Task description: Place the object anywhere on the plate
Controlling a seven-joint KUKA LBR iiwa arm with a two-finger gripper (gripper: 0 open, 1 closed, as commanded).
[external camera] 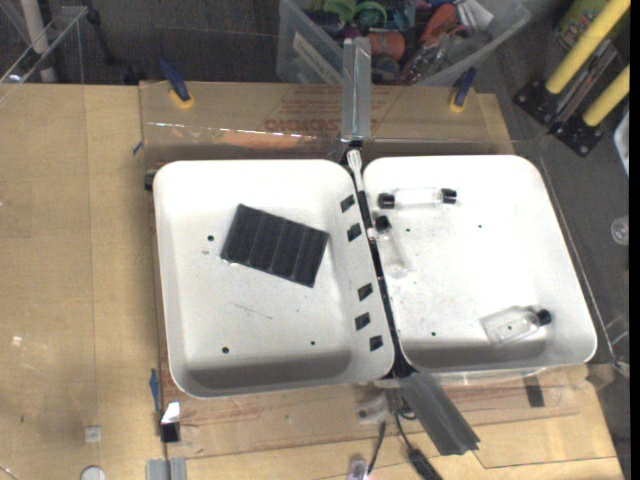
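1. The dark ribbed plate (pixel 275 246) lay flat and slightly askew in the left bin (pixel 190 348), with nothing on it, so the task was judged not yet done.
2. Three clear pieces sat in the right bin (pixel 560 258), the side from which the arm reaches in: a clear tube with black end caps (pixel 415 198) by the far wall, a small black-capped piece (pixel 381 224) against the centre divider (pixel 368 268), and a clear black-capped vial (pixel 514 324) near the front corner. Which of them was the object to be moved could not be told.
3. Whether the gripper was open or closed, and whether it carried anything, could not be told.
4. The vial lay close to the bin's sloped front wall, which probably left little room for fingers on that side; the tube had open floor on its near side.
5. White floor showed on all sides of the plate, giving a generous landing area; the raised divider between the bins was the one edge any carry would likely have to clear.
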